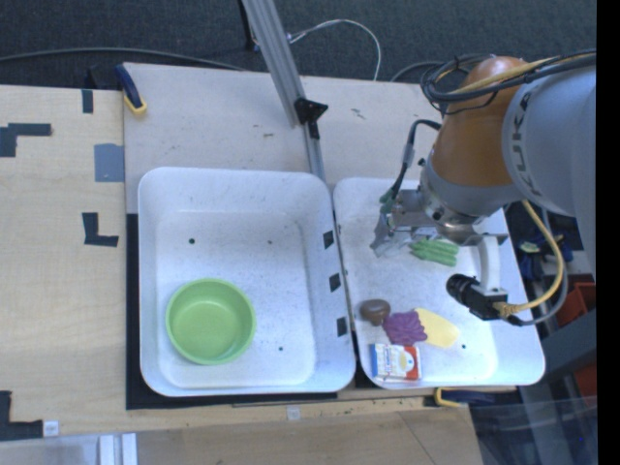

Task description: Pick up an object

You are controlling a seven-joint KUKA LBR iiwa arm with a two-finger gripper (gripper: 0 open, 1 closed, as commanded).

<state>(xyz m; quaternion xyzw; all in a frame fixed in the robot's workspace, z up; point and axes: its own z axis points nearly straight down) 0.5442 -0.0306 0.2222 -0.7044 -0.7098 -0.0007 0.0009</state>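
While hovering in the right bin (513, 366), pincer (386, 240) grip unclear, green object (433, 252) beside.

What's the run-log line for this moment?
gripper: over right bin, nothing seen held | green object: beside it | green bowl: left bin

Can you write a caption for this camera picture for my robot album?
Grey and orange robot arm's hand hovers in the right white bin near a green ridged toy; round green bowl sits in the left bin.
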